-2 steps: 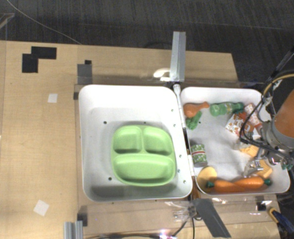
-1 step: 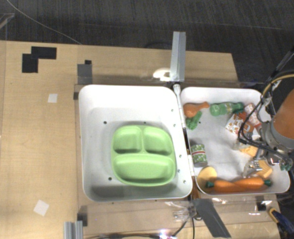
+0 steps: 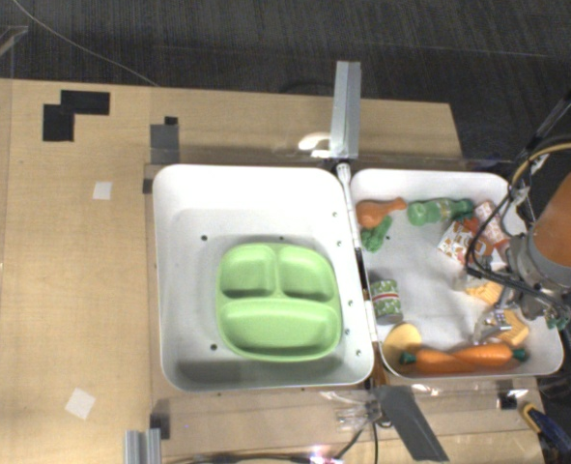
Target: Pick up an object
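Down in the right bin's point(image 3: 430, 184) near corner, our hand point(image 3: 502, 325) hovers just above the carrot point(image 3: 459, 359), whose long axis runs left-right along the near wall, and we cannot tell how the hand is set.

Even, bright overhead light; glare spots on the worktop point(image 3: 63, 288) at twelve and six o'clock. Soft shadows, slightly soft focus throughout.

right bin point(image 3: 430, 288) | carrot point(image 3: 456, 359) – orange, flat along near wall | can point(image 3: 386, 301) – left side
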Robot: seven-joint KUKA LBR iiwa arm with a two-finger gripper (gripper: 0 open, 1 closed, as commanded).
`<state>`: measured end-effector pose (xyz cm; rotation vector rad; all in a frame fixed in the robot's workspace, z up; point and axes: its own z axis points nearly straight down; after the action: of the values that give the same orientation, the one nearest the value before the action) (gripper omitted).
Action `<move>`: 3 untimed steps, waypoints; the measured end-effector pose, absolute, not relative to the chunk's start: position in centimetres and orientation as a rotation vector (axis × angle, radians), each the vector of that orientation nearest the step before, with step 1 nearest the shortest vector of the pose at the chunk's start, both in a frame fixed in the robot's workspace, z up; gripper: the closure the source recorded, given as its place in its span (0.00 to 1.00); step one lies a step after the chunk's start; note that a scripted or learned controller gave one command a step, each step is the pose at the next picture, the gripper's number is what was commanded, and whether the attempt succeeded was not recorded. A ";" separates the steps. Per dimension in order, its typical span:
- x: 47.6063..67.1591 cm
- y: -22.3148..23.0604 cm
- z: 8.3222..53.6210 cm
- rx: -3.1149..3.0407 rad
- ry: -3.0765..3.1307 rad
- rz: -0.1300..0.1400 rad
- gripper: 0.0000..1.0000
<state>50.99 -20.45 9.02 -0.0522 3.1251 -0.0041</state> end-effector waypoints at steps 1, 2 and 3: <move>50.3 -20.4 9.0 -0.095 3.118 -0.008 0.00; 50.0 -20.4 9.1 -0.115 3.117 -0.009 0.00; 50.4 -19.6 9.1 -0.079 3.122 -0.012 0.00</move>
<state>50.43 -19.64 9.07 -0.0788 3.1225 -0.0125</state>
